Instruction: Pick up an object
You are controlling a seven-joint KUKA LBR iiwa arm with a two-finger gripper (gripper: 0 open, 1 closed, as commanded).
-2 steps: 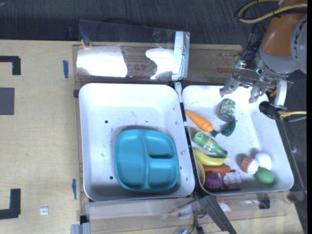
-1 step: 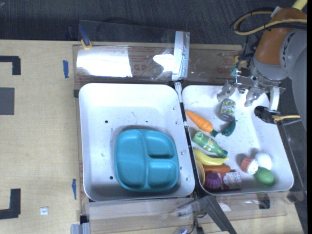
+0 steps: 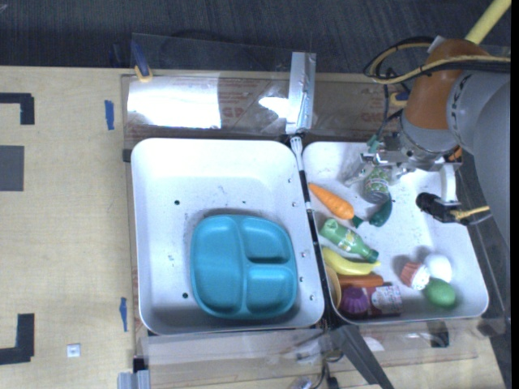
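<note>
Gripper low in the right bin, finger opening unclear, above a carrot, blue tray in the left bin

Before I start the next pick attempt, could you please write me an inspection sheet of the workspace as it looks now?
Surface: wooden bench bearing a left bin and a right bin side by side.
Job's things: right bin holds a toy carrot, green bottle, banana, purple item, green ball, white ball and a teal piece.
Clutter: blue divided tray in the left bin.
Grippers: gripper hangs over the right bin's far end, above a small greenish object; jaw state unclear.
Cables: black and yellow cables loop behind the wrist.
Surroundings: clear plastic sheet behind the bins; dark floor.
</note>
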